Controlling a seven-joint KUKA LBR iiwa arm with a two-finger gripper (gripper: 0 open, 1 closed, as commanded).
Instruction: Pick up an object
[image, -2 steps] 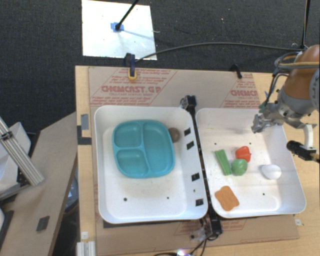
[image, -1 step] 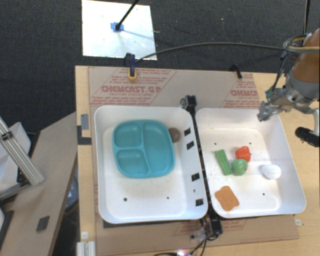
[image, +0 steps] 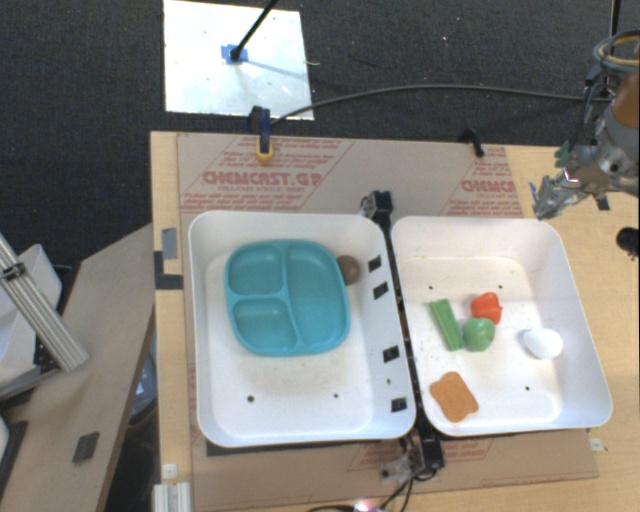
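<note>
- Two white bins were set side by side on the table (image: 300, 165), so that things could be reached in either one.
- In the left bin (image: 215, 400) a blue tray (image: 287, 297) with three parts was laid flat. A small brown ball (image: 348, 268) was tucked just beside the tray's right edge, against the wall between the bins.
- In the right bin (image: 575, 300) the small things were spread out, most with room around them, which may make each one easier to grab.
- A green stick (image: 445, 324) was laid flat near the middle. A green ball (image: 479, 334) was touching it, and an orange piece (image: 487, 305) was touching the ball's top.
- A white egg (image: 541, 343) was left alone near the right wall. A flat tan cookie (image: 454, 396) was laid near the front.
- The end effector (image: 555, 195) was held up outside the right bin, past its far right corner, well apart from all the things.
- How wide the end effector was could not be told. Nothing was seen held in it.
- Nothing was picked up yet. The egg or the cookie might be the easiest picks, as they were lying alone.
</note>
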